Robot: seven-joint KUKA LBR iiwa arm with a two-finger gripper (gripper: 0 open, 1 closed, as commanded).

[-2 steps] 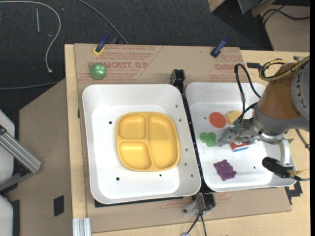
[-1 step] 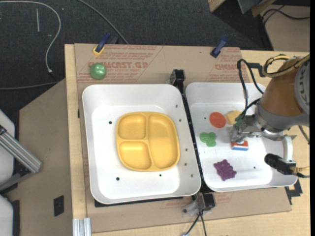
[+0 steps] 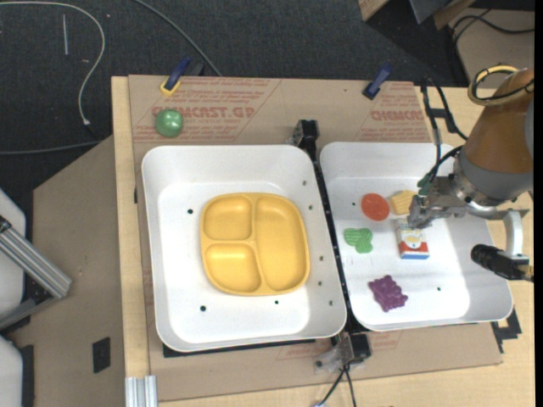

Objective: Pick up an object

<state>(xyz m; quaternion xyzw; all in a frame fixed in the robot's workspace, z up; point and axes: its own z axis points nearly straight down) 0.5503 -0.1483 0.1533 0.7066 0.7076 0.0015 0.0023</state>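
The right bin [image 3: 475, 299] holds several small items: a red round piece [image 3: 375, 206], a yellow piece [image 3: 400, 201], a green piece [image 3: 360, 240], a purple grape bunch [image 3: 388, 292] and a small white, red and blue box [image 3: 413, 247]. My gripper [image 3: 417, 219] reaches in from the right and hangs low in that bin, just above the box and right beside the yellow piece. It hides part of the yellow piece. I see nothing clearly held in it.
The left bin [image 3: 170, 176] holds a yellow divided plate [image 3: 254, 244]. A green ball [image 3: 170, 123] lies on the cardboard behind the left bin. Blue clamps [image 3: 176, 76] [image 3: 377, 81] grip the board's far edge. A black fitting [image 3: 501, 261] sticks out near the right bin's edge.
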